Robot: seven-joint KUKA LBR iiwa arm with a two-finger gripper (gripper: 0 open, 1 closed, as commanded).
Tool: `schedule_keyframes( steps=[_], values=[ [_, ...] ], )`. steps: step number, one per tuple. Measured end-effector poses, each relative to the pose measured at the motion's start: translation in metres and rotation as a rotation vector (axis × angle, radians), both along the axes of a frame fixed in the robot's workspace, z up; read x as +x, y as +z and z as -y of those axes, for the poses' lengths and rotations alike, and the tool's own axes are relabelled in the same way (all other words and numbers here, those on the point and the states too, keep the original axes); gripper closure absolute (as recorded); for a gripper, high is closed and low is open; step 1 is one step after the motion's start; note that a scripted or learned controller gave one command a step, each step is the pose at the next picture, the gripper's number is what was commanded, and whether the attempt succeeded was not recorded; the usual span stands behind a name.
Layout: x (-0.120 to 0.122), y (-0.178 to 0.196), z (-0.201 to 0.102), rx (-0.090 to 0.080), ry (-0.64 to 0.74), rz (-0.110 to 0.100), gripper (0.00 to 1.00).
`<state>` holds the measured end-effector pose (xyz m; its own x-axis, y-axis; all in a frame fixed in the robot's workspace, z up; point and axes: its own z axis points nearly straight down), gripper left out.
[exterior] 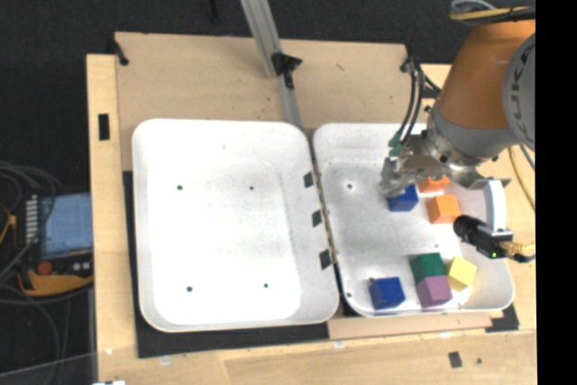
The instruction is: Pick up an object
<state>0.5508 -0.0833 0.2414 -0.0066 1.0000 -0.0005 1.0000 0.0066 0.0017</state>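
Observation:
My gripper hangs over the upper middle of the right bin, directly above a blue block whose top it partly hides. Just right of it lie two orange blocks, a small one mostly under the wrist and a larger one. Along the bin's near edge sit another blue block, a green block, a purple block and a yellow block. Whether the fingers touch the blue block is hidden by the gripper body.
The left bin stands beside the right one, joined by black clips. A slanted metal pole rises behind the bins. A black cable fitting hangs from the arm over the right bin's right side.

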Motion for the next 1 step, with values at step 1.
schedule_keyframes(
  steps=[1],
  values=[
    [0.0275,0.0063,-0.0477,0.002,0.002,0.001,1.00]
  ],
)
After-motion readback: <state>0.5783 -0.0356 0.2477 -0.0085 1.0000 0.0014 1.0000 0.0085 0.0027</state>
